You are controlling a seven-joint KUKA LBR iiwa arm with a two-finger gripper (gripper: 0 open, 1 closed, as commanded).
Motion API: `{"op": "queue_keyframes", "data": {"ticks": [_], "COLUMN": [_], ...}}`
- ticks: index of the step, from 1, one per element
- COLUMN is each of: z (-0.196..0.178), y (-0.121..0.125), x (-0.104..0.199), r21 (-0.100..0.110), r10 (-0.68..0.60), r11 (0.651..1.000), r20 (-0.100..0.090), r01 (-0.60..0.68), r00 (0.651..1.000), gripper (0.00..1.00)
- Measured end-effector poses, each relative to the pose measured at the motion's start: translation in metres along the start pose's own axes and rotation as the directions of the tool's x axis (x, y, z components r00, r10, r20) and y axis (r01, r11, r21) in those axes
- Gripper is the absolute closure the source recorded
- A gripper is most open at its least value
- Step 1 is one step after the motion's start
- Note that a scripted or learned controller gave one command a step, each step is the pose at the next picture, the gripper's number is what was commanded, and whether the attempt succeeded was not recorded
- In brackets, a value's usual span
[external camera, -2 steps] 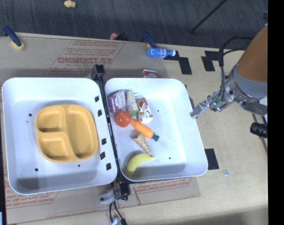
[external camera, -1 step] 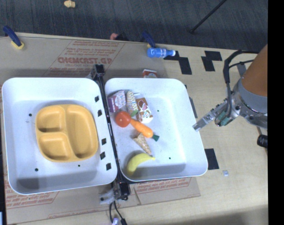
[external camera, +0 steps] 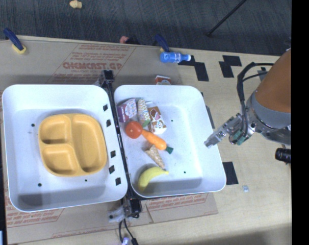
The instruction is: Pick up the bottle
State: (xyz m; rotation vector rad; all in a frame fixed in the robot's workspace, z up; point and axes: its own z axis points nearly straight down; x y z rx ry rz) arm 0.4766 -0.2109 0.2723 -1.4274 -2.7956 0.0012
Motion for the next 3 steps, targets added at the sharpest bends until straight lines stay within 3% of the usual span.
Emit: {"op": "queue_keyframes", "data": {"ticks": [1,2,3], "z": [0.008,0.018,-0.008], "y": [0.000,0.013,0.025], "x": [0.000,0.017,0.034], "r21": [0.000,0.000,0.003], "r10": [-0.050,-0.664,-0.858], "r11": [0.999,0.748,0.514], "r20": [-0.002,0.000,0.005], "r01": [0.050,0.664,0.858], "r00": [0.999,0.748,0.514], "gripper": [1.00,1.00,1.00]}}
